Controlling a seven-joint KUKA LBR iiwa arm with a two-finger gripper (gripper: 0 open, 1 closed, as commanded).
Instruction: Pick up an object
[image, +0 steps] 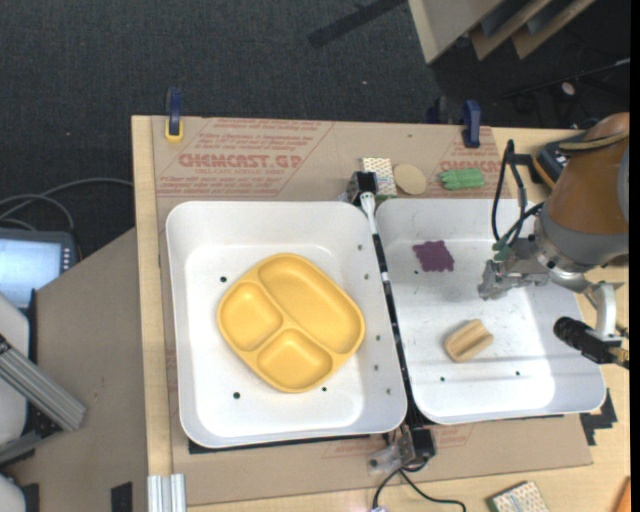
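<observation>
Risk: a miss or a push aside if lowered off-centre. Gripper (497, 275) low in right bin (520, 395), finger state impossible to tell. Candidate objects: purple piece (434, 256) near, to the gripper's left; tan block (467, 340) below, apart. Left bin (190, 300): yellow divided tray (290, 322), compartments bare.

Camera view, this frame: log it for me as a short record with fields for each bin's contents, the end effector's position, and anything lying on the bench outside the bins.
left bin: yellow divided plate
right bin: purple block, tan block
end effector: over the right bin, right of the purple block, nothing seen between its fingers
bench behind bins: green piece, round tan piece
pick-up: not yet done
</observation>
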